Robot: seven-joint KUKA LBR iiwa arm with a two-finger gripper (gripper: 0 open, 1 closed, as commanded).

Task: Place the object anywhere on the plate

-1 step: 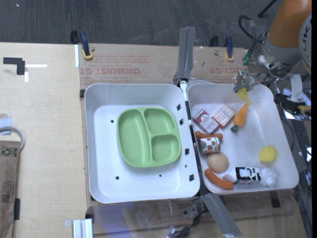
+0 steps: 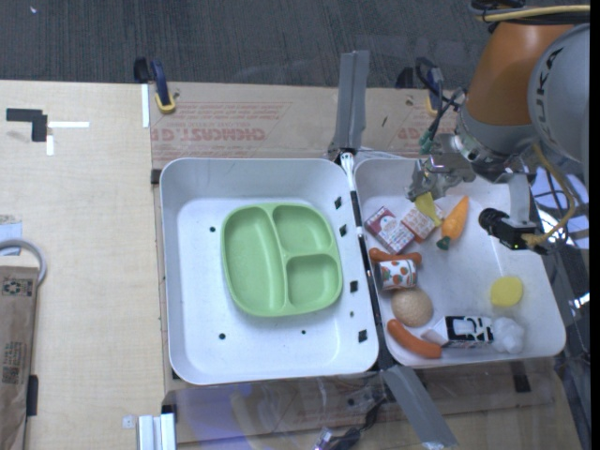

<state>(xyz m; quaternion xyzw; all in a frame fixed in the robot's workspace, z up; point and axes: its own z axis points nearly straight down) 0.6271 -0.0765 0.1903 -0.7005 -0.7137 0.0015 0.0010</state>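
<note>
A green divided plate [image 2: 281, 258] lies in the left white bin [image 2: 187, 279]. My gripper [image 2: 427, 187] hangs over the upper left part of the right bin [image 2: 544, 279], under the arm's orange band. A small yellow piece [image 2: 425, 205] sits right at the gripper's tip; whether it is held or just lying below is unclear. An orange carrot [image 2: 454, 221] lies just right of it.
The right bin also holds two red-and-white packets [image 2: 381, 223] [image 2: 417, 223], a small can [image 2: 397, 272], a brown ball [image 2: 411, 306], a sausage [image 2: 412, 340], a black-and-white toy [image 2: 467, 329] and a yellow lemon [image 2: 506, 292]. A ridge [image 2: 354, 251] divides the bins.
</note>
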